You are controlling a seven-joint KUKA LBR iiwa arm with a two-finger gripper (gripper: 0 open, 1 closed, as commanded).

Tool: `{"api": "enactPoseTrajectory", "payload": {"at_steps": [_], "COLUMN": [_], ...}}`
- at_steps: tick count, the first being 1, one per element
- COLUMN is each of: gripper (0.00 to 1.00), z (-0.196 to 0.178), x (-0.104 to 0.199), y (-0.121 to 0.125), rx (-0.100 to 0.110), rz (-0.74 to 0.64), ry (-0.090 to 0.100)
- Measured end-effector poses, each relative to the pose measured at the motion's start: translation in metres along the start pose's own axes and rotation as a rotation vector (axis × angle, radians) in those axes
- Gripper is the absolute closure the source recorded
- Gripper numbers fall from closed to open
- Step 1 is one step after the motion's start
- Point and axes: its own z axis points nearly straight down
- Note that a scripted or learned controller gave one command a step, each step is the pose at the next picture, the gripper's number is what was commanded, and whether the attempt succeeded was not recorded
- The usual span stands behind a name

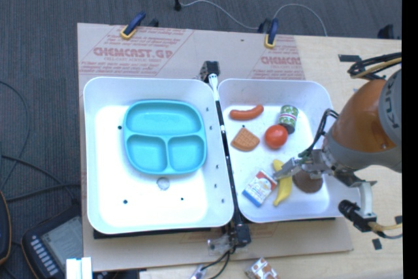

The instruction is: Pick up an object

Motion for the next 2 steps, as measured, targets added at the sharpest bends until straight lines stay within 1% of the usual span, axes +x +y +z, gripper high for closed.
{"api": "enactPoseTrajectory", "payload": {"at_steps": [1,2], "gripper": [1.0,1.0], "z": [-0.011,-0.121], "x": [0.001,0.081], "y": [0.002,0.052], "rx": [-0.002,0.011], "rz": [-0.001,-0.002], "ry": [0.004,0.006]}}
